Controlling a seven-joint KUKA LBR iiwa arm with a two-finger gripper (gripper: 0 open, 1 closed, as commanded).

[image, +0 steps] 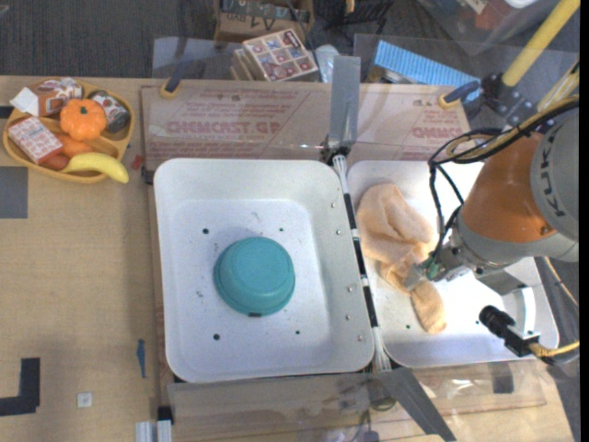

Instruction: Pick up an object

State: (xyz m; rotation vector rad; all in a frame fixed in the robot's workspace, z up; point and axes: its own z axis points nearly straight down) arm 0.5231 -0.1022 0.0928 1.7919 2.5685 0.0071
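A teal bowl lies upside down in the middle of the left bin. In the right bin a pale tan, soft, lumpy object lies against the left wall, with a narrow part trailing toward the front. My gripper is low over the lower part of that tan object, touching or just above it. The arm's orange band and grey wrist cover the bin's right half.
A yellow dish with toy fruit, a banana and an orange pumpkin, sits at the far left of the bench. Cardboard panels stand behind the bins. Black cables loop off the arm over the right bin.
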